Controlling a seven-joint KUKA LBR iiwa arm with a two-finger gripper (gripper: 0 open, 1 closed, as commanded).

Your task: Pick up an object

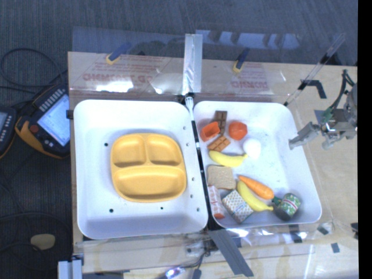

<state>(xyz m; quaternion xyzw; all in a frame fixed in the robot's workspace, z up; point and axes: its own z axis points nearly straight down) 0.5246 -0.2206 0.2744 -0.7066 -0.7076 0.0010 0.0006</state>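
Note:
The right bin (290,156) holds several toy foods: a red tomato (237,130), an orange pepper piece (209,131), a brown chocolate bar (220,118), a white egg (252,149), a yellow banana (226,158), a bread slice (221,177), a carrot (256,186), a second banana (251,197), a patterned carton (237,206) and a dark green lump (288,205). My gripper (325,132) hangs at the right edge of the camera view, outside the right bin's right wall and level with the egg. Nothing sits in it.
The left bin (87,156) holds a yellow divided plate (149,166). A handheld pendant with a screen (49,124) lies on the floor left of the bench. Thin rods (317,68) slant over the bench behind the right bin.

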